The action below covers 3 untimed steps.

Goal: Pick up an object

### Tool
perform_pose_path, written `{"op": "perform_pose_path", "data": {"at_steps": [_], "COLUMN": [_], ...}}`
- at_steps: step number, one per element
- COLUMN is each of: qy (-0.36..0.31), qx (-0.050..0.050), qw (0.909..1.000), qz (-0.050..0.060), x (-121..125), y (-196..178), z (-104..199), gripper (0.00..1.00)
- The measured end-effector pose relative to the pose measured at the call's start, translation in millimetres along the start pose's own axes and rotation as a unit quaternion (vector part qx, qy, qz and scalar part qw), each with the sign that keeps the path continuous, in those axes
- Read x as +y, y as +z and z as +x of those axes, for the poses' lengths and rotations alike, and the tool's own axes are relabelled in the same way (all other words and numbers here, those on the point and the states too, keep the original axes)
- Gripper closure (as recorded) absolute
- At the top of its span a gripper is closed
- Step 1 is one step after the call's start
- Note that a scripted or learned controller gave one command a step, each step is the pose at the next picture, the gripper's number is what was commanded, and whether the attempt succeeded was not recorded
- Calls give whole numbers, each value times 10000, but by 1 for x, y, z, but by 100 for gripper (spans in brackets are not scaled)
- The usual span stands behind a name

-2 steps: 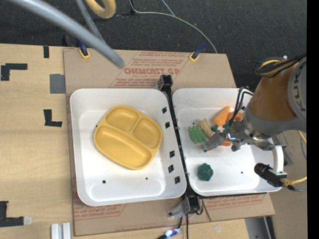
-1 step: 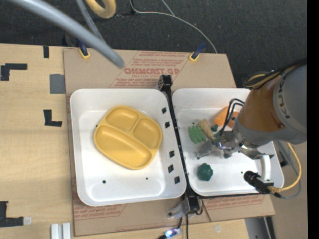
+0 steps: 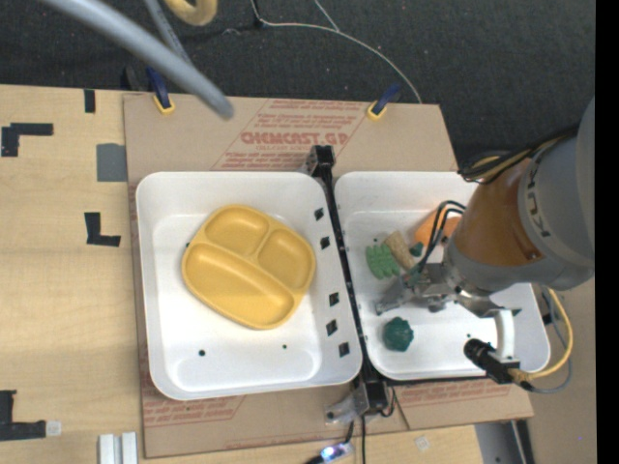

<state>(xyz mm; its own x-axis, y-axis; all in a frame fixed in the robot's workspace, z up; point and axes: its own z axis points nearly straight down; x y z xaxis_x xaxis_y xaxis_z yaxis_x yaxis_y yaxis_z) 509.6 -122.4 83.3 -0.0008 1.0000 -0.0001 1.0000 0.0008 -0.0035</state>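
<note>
At the front of the surface (image 3: 58, 259), closest to the camera, sits the near rim of the two white bins. The right bin (image 3: 435, 361) has a small dark green ball-like thing (image 3: 397, 333) lying on its floor, close to the front edge. It lies alone, with nothing touching it.

Just behind the ball is the gripper (image 3: 392, 301). It hangs low over the right bin, at the end of the big grey arm (image 3: 556, 216) with the orange band (image 3: 493, 225). The arm comes in from the right side. The gripper's tip is a dark grey blur, so I cannot tell if it is open or closed, or if it has hold of anything.

A little farther back is a light green toy with bumpy ridges (image 3: 383, 258). It lies right next to the gripper, toward the middle wall. Beside it, partly hidden by the arm, is a small orange thing (image 3: 428, 227).

The left bin (image 3: 160, 288) holds a yellow plate (image 3: 250, 265) with three parts. It lies flat in the middle of the bin.

Both bins rest on a brown cardboard sheet (image 3: 280, 138) with red letters. Two clamps (image 3: 385, 99) pin its far edge. Behind that the floor is dark, with a thin wire (image 3: 372, 51) and a grey tube (image 3: 116, 27) across the far left corner.
</note>
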Motion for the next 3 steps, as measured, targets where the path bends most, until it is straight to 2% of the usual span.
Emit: {"op": "perform_pose_path", "data": {"at_steps": [1, 2, 3], "qy": [-2, -9, -5], "qx": [-6, 4, -5], "qw": [10000, 10000, 10000], "qz": [-10, -21, -35], "x": [1, 2, 5], "y": [-11, -53, -114], "z": [0, 5, 0], "gripper": [100, 100, 100]}}
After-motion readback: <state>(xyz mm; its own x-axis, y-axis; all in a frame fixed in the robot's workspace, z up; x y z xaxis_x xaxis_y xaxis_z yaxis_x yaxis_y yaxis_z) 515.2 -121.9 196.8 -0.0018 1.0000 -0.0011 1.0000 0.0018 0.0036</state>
